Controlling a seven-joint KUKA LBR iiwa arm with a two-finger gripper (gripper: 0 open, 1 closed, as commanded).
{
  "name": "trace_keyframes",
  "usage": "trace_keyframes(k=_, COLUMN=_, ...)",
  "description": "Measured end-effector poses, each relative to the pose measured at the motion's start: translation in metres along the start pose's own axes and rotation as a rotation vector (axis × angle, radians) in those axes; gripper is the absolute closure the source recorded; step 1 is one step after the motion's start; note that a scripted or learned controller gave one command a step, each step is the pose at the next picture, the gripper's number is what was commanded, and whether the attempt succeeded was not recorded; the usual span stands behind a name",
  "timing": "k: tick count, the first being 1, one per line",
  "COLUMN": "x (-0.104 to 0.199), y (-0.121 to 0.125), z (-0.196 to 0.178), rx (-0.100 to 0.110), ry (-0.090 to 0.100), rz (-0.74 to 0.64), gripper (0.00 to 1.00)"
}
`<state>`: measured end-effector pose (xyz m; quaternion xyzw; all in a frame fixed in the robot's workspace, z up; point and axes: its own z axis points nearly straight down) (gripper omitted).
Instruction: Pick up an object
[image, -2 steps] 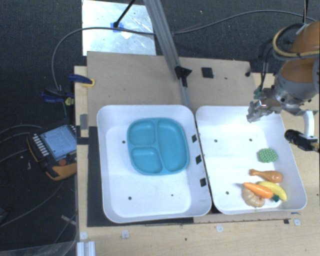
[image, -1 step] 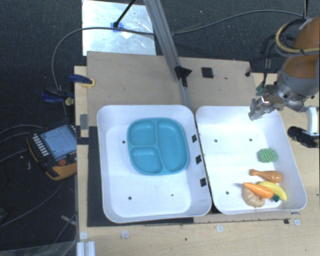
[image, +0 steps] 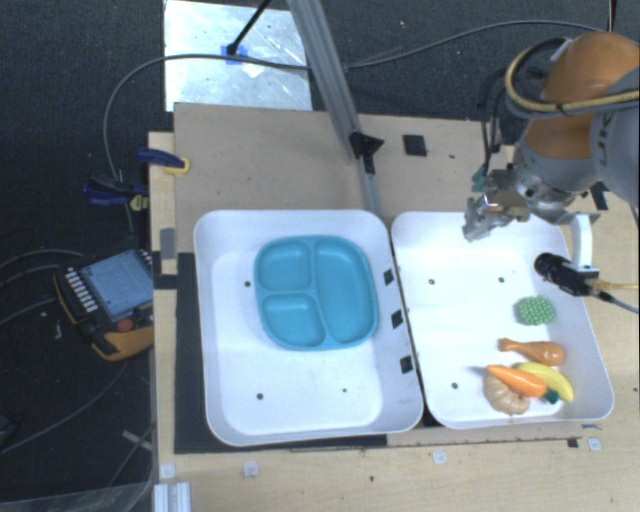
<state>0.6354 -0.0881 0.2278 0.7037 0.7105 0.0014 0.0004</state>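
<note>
- Bench (image: 270, 160): a tan board carrying two white bins side by side.
- Left bin (image: 225, 390): holds a blue divided plate (image: 315, 290), lying flat in the bin's upper middle.
- Right bin (image: 450, 330): toy foods sit clustered in its lower right corner.
- Arm (image: 570, 110): grey with an orange band, reaching in from the right over the right bin's upper edge.
- Gripper (image: 482, 222): hangs above the right bin's top area, well apart from the toys; nothing is seen between its fingers, and whether they are spread or closed cannot be told.
- Drumstick (image: 535, 350): brown, just above the banana (image: 553, 381).
- Carrot (image: 518, 380): orange, touching the banana and a tan piece (image: 505, 399) below it.
- Green ball (image: 535, 310): bumpy, near the right wall, above the drumstick.
</note>
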Motion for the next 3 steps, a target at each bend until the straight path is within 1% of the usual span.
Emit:
trace_keyframes(k=1, x=0.056, y=0.008, z=-0.006, rx=0.0, ry=0.001, rz=-0.001, gripper=1.0)
trace_keyframes(k=2, x=0.112, y=0.011, z=-0.013, rx=0.0, ry=0.001, rz=-0.002, gripper=1.0)
trace_keyframes(k=3, x=0.156, y=0.008, z=-0.005, rx=0.001, ry=0.001, rz=0.0, gripper=1.0)
